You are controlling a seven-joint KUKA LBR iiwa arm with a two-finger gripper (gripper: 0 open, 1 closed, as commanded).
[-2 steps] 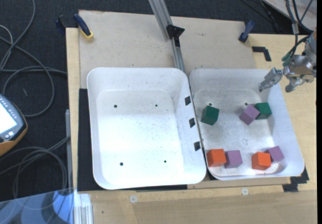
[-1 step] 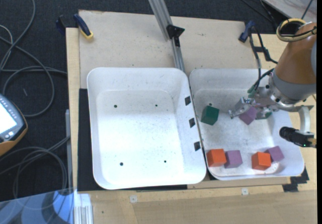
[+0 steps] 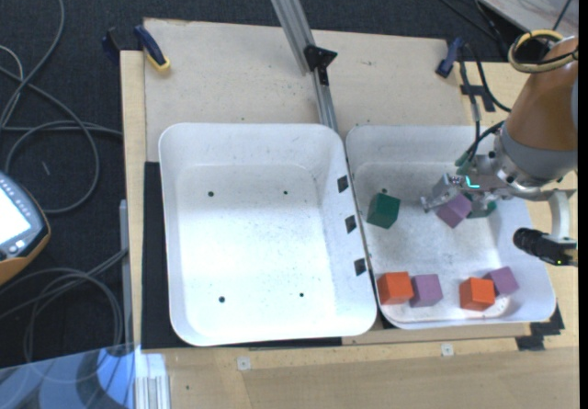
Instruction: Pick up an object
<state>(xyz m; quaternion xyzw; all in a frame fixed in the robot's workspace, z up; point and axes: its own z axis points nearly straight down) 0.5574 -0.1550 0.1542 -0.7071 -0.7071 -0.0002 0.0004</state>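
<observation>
Claw [image 3: 452, 205] clenched on purple cube [image 3: 453, 211], mid right bin [image 3: 418, 142], so it seems grasped. Green cube [image 3: 383, 210] just beside; other cubes along near edge.

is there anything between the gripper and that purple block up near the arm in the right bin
Nothing visible stands between them. The gripper is right at the purple block in the right bin. The green block sits apart to its left, and the other blocks lie along the bin's near edge.
</observation>
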